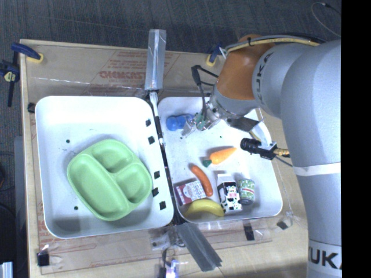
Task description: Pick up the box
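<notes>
A dark red flat box point(187, 191) lies at the near left of the right bin point(264, 155), against the banana point(204, 208). A small black-and-white cow-patterned carton point(230, 197) stands just to its right. My gripper point(196, 124) hangs low at the far left of the right bin, right beside a blue object point(175, 122) and well away from the box. The grey arm with its orange band point(240, 74) covers the bin's far right corner.
An orange carrot point(222, 154) and a red sausage-shaped toy point(201, 179) lie mid-bin. A green-labelled can point(246, 191) stands beside the carton. In the left bin point(52, 120) rests a green divided plate point(110, 178). A divider wall point(159, 149) separates the bins.
</notes>
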You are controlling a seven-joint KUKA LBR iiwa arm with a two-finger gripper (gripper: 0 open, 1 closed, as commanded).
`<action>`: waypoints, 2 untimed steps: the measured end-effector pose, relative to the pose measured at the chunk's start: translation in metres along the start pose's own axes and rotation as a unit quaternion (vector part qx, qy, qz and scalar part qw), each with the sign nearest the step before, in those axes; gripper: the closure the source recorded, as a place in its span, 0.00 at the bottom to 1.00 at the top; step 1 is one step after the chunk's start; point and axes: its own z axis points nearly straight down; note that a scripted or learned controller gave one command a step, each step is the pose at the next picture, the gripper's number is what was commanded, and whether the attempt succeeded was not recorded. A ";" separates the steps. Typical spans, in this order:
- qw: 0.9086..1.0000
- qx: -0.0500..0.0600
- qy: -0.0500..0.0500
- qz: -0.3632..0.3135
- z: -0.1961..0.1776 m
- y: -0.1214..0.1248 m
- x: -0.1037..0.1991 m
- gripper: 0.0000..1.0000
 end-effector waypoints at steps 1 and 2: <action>0.993 0.002 0.005 -0.121 0.033 -0.054 0.005 1.00; 0.984 0.001 0.004 -0.178 -0.068 -0.025 0.097 1.00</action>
